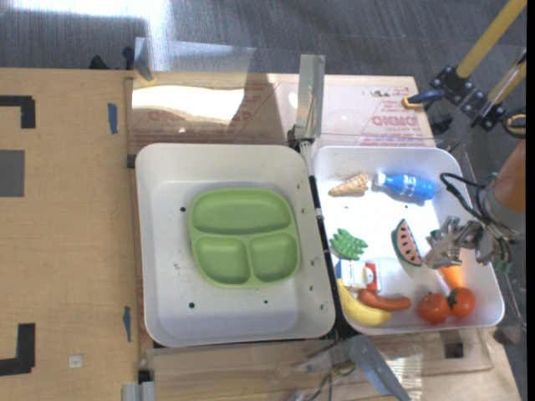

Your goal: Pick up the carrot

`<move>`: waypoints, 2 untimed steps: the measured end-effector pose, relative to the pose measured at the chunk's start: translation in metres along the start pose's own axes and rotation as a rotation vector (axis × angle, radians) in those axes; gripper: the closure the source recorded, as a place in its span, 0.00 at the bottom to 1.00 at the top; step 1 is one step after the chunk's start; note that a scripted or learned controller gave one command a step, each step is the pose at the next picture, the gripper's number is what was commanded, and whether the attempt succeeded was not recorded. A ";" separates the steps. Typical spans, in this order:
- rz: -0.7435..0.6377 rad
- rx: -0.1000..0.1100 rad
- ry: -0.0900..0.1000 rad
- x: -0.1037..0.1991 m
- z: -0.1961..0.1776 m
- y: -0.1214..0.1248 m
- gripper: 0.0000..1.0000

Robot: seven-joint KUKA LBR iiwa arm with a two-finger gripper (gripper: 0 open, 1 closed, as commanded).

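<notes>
Down in the right bin point(418, 155), the metal claw point(447, 253) sits right over the carrot point(452, 275).

Whether its grip is open or closed, I cannot tell. Smooth orange carrot pokes out below it, touching two round tomatoes point(445, 305); a watermelon wedge point(406, 243) lies just left, a curved banana point(361, 305) farther left.

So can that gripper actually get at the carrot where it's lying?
Probably yes. The gripper hangs right above the carrot in the right bin, nothing lying over it, though the tomatoes sit close below.
</notes>
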State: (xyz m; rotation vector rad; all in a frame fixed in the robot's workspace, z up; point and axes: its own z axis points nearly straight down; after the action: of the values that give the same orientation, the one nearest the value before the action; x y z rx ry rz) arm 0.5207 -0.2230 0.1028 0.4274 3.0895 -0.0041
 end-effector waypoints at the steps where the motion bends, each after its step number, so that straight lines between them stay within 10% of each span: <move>1: 0.000 0.000 0.002 0.001 0.001 0.000 0.00; 2: 0.083 0.002 0.008 0.021 0.013 0.013 0.00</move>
State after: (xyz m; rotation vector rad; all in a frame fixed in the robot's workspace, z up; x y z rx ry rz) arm 0.5041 -0.2046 0.0897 0.5562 3.0773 -0.0039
